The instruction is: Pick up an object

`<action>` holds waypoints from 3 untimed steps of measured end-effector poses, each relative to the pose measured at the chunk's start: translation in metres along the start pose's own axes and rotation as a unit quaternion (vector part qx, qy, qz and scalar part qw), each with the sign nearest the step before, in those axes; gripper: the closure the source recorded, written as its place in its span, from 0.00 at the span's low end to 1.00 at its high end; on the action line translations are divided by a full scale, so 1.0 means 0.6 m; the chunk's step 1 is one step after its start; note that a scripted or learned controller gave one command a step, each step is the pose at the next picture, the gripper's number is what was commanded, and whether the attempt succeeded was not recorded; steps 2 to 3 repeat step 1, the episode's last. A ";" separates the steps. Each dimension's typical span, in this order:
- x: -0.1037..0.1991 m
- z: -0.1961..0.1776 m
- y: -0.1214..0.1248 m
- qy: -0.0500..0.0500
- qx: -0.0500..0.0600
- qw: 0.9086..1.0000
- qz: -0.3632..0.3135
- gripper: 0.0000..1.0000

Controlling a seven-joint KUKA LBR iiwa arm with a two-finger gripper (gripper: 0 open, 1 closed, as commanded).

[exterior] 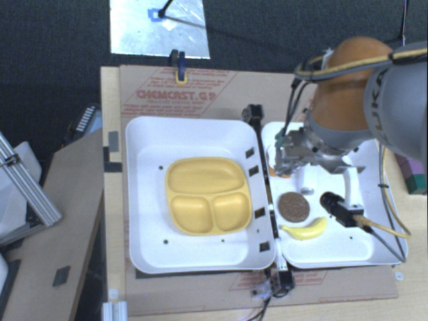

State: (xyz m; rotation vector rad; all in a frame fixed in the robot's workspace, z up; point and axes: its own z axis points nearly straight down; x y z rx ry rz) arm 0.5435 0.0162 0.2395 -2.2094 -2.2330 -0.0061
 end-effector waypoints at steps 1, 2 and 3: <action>0.084 -0.010 -0.005 0.000 0.001 1.000 0.000 1.00; 0.084 -0.010 -0.005 0.000 0.001 1.000 0.000 1.00; 0.084 -0.010 -0.005 0.000 0.001 1.000 0.000 1.00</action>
